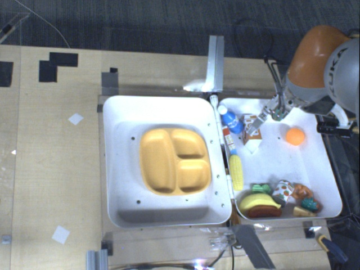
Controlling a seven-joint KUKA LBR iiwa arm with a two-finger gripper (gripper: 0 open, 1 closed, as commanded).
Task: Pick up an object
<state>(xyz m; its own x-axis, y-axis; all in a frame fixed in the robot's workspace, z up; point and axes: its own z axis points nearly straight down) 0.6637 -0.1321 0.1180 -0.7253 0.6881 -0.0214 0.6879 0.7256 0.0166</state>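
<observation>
Banana (260, 201) near; carton (251, 133) touching end effector (264, 118).

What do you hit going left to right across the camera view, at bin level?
Left bin → yellow divided tray → corn cob → small carton → orange ball. The clustered toy food along the right bin's near edge is left out, since it overlaps.

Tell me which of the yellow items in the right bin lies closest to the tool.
The corn cob, lying along the right bin's left wall. The banana sits farther from the tool, down in the bin's near corner among the other toys.
</observation>
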